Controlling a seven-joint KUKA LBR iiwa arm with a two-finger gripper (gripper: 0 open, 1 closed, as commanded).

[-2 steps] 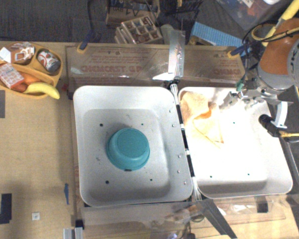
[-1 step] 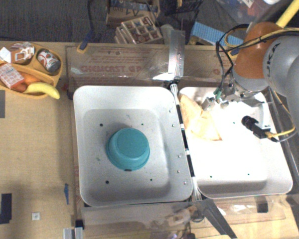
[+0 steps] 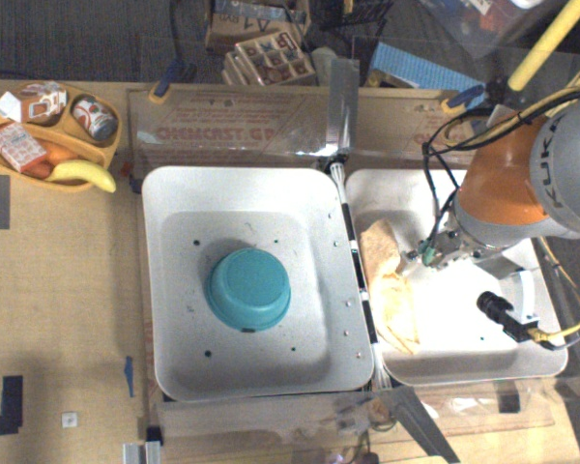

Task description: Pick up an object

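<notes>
Your gripper (image 3: 427,255) hangs low in the right bin (image 3: 459,356) beside the tan object (image 3: 379,247); finger state, cannot tell. Next: close squarely on it.

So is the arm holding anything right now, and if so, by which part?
Cannot be told. The gripper is low in the right bin, right beside the pale crumpled object, but the wrist hides the contact, so no hold is visible.

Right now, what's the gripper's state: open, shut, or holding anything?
Gripper: cannot be told; it sits low in the right bin, beside the tan cloth-like object, with the wrist hiding it.
</notes>
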